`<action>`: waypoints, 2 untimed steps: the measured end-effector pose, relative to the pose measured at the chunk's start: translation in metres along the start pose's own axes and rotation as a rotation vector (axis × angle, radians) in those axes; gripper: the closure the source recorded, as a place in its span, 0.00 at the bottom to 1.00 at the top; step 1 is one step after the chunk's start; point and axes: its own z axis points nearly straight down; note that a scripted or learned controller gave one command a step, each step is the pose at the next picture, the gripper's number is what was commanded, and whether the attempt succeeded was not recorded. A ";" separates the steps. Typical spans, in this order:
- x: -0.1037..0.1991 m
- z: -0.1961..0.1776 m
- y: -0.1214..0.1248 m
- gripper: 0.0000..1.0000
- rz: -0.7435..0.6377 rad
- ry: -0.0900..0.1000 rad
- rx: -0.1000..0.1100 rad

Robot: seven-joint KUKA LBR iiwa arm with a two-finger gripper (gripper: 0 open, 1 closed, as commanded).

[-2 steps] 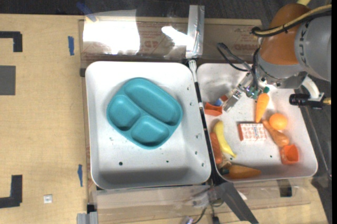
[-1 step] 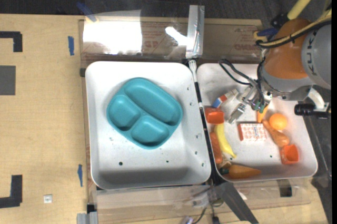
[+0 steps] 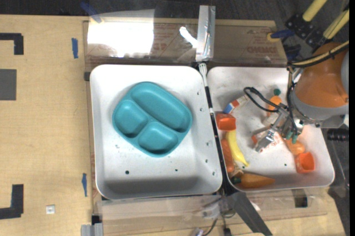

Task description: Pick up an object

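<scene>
My gripper [image 3: 266, 138] hangs low over the middle of the right bin [image 3: 244, 80], with the arm's orange band [image 3: 321, 88] above and to its right. A small orange-red piece [image 3: 255, 141] lies right at the gripper's left tip; I cannot tell whether it is held. A yellow banana [image 3: 237, 150] lies just left of the gripper. An orange block [image 3: 226, 121] sits above the banana. A carrot [image 3: 256, 179] rests along the bin's front wall. An orange cup [image 3: 305, 161] stands at the front right.
The left bin [image 3: 105, 174] holds a teal divided plate [image 3: 152, 118]. A small white, red and blue item [image 3: 236, 104] and an orange piece [image 3: 275, 100] lie toward the back of the right bin. A black cable [image 3: 252, 95] loops over them.
</scene>
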 end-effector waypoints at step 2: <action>0.010 -0.013 0.032 0.00 0.269 0.004 0.001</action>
